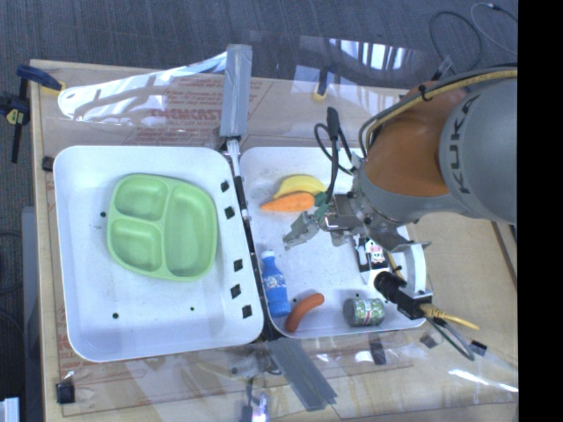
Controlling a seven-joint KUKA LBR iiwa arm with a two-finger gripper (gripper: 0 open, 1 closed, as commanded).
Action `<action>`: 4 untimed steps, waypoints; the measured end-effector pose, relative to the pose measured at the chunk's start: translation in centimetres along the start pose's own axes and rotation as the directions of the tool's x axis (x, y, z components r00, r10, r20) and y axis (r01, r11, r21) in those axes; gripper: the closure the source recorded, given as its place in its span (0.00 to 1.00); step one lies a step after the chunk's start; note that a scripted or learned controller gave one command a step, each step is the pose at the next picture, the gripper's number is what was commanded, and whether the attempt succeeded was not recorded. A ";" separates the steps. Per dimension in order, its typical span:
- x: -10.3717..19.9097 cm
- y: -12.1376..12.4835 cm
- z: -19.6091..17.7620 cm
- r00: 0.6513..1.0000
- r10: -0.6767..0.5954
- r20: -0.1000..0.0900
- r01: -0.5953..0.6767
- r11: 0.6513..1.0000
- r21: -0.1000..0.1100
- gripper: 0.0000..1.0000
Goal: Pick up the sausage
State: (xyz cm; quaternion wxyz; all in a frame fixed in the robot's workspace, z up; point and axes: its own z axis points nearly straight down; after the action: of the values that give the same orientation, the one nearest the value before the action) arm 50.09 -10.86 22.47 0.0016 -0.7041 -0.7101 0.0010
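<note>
One short reddish-brown sausage (304,310) lies at the lower edge of the right-hand white bin (264,170), its long axis slanting lower left to upper right. The grey two-finger gripper (297,230) hangs above it in the frame, fingers spread and holding nothing, so the sausage lies straight down-frame from it.

We look down from one fixed camera above the bench (290,95), tilted at a slant, far enough back to take in both white bins (75,262) side by side. The arm (457,148) enters from our right edge.
</note>
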 end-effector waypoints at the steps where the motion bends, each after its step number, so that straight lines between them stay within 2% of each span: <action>1: -4.6 -2.5 10.9 0.999 0.047 0.000 -0.047 0.999 -0.001 0.00; 2: -6.1 -2.3 13.3 1.000 0.025 0.000 -0.025 1.000 -0.003 0.00; 3: -4.2 1.8 11.8 1.000 -0.013 0.018 0.013 1.000 -0.006 0.00; 4: -7.4 -2.4 13.3 0.991 -0.136 0.000 0.136 0.991 -0.003 0.00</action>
State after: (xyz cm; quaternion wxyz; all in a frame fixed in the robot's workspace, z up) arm 47.69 -18.25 9.18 0.0006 -0.6541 -0.7564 -0.0001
